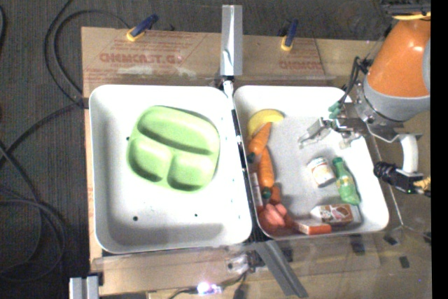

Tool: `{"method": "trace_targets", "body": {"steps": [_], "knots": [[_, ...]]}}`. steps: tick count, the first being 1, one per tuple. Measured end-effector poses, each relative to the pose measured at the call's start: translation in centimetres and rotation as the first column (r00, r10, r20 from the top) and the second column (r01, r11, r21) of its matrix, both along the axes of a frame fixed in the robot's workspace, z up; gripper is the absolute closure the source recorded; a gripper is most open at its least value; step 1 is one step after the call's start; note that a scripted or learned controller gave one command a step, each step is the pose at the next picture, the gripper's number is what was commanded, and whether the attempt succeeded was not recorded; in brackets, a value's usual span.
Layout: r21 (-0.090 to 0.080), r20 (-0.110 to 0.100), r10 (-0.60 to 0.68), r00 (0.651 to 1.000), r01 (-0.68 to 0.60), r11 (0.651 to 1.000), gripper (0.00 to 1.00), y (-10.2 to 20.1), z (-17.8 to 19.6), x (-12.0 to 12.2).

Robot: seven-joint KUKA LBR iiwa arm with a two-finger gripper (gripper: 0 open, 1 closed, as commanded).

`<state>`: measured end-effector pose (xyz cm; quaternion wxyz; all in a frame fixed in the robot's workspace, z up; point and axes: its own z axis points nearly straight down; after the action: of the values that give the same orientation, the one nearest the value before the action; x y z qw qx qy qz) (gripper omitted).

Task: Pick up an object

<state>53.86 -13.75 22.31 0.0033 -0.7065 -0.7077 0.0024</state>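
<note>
In the left bin [105, 220] lies a green tray [175, 148] with three hollows, tilted a little so its wide hollow faces the far right corner. A metal bar [231, 45] stands upright at the far end of the seam between the bins, and two clamps, one blue and yellow [142, 27] and one yellow [288, 36], grip the cardboard behind.

In the right bin [301, 98], along its left wall, a banana [262, 120] lies at the far end, with a carrot [260, 139] touching it and a second carrot [267, 168] just nearer; both carrots run roughly along the wall, far to near. A red lump [274, 215] sits in the near left corner. Toward the middle a small jar [320, 171] lies tilted. Just right of it a green bottle [344, 181] lies with its long axis far to near, cap pointing to the far side. A small carton [336, 214] lies along the near wall.

The gripper [316, 131] hangs over the bin's far right part, beyond the jar, its fingers spread and nothing between them.
</note>
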Motion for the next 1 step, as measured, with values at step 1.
{"method": "trace_targets", "body": {"steps": [1], "knots": [[0.000, 0.010, 0.001, 1.000, -0.001, 1.000, 0.00, -5.19, -12.92, -2.71]]}}
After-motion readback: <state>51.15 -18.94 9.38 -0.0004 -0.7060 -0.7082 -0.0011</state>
